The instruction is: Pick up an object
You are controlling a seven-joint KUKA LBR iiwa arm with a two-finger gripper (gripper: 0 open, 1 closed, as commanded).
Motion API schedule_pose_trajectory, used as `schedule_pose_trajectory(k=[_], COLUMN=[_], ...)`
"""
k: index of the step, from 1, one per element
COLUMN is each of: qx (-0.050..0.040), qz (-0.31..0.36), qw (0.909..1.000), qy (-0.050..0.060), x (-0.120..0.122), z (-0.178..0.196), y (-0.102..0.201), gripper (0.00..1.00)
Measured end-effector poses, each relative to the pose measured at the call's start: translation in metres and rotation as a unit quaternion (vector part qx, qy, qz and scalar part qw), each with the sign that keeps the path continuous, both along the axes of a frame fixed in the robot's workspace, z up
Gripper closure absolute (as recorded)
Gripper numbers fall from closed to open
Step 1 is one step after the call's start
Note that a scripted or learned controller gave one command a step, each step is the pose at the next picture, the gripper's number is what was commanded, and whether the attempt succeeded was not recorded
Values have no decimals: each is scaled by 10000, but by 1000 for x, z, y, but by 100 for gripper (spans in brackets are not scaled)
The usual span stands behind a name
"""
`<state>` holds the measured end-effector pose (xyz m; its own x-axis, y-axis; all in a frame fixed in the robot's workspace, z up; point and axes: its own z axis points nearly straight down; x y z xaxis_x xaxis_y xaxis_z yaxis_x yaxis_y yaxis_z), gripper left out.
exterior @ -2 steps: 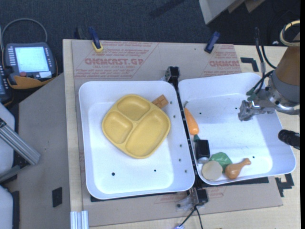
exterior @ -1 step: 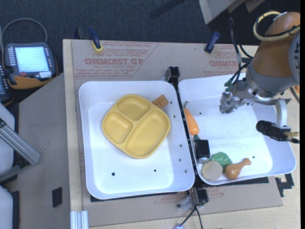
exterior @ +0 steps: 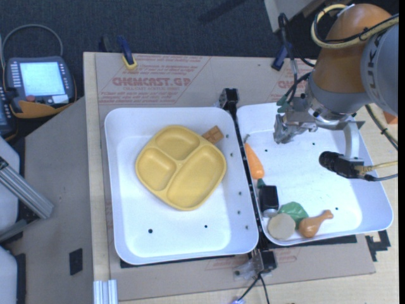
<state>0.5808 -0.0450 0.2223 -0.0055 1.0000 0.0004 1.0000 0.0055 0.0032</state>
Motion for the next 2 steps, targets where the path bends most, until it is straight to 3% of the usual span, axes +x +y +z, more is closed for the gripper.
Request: schedule_pose_trajectory(k=[2], qx=[3], qz=[3], qw=[10000], qy=[-3], x=[34], z=[13], y=[115], gripper=[100])
